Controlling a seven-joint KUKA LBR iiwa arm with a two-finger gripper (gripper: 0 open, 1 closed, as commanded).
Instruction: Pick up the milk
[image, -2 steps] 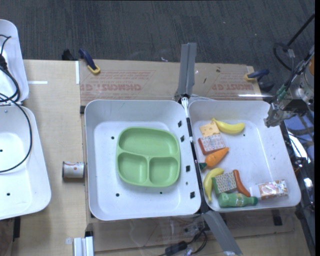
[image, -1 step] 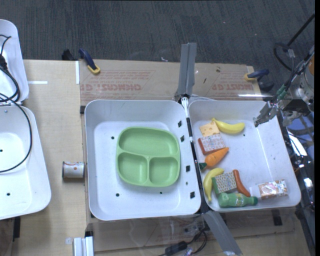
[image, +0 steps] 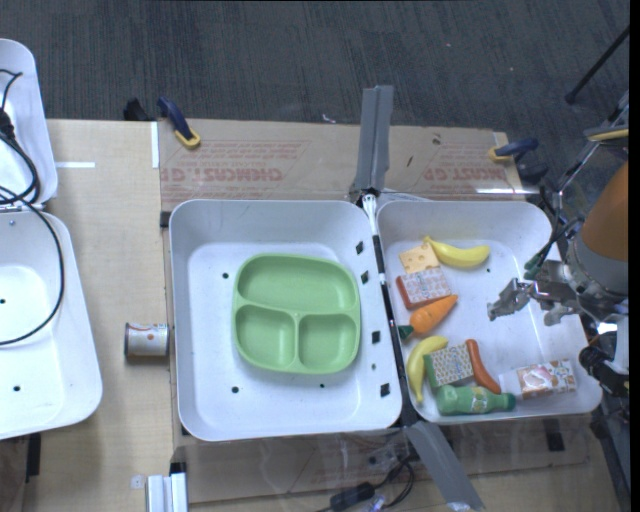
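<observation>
The milk is a small white carton with red and orange print, lying flat in the front right corner of the right bin. My gripper hangs over the bin's bare right-middle floor, up and to the left of the carton and apart from it. Its fingers point left and stand open with nothing between them. The grey arm with its orange band comes in from the right edge.
Left of the gripper lie a banana, a cheese wedge, a red box and a carrot. A green bottle, a red sausage and a second banana lie left of the milk. The left bin holds a green divided plate.
</observation>
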